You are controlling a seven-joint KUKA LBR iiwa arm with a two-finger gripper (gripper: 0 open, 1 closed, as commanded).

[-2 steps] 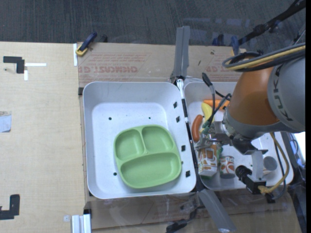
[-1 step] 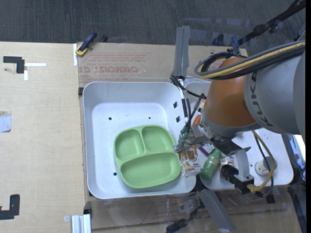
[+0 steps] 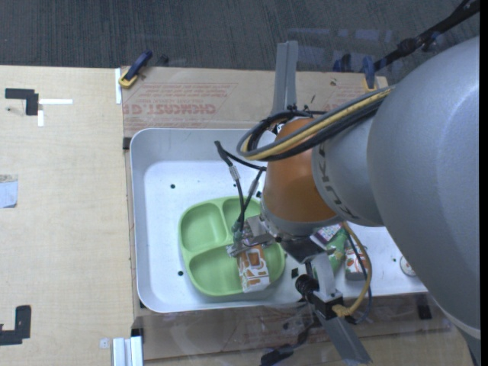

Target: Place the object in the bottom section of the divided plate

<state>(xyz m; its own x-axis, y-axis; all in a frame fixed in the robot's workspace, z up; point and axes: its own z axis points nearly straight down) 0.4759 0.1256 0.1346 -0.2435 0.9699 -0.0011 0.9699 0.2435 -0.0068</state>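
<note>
A light green divided plate (image 3: 204, 244) lies in the left white bin (image 3: 152, 204). A small orange and white carton (image 3: 255, 270) sits at the right end of the plate's bottom section, leaning on the plate's right rim. My gripper (image 3: 246, 244) hangs directly above the carton and touches or nearly touches its top. The orange wrist band and grey arm hide the right part of the plate and the gripper's upper body.
Dark cables loop from the wrist over the bin's upper middle. In the right bin, partly under the arm, lie a green and white packet (image 3: 336, 239) and a red and white item (image 3: 352, 264). A wooden board lies to the bin's left.
</note>
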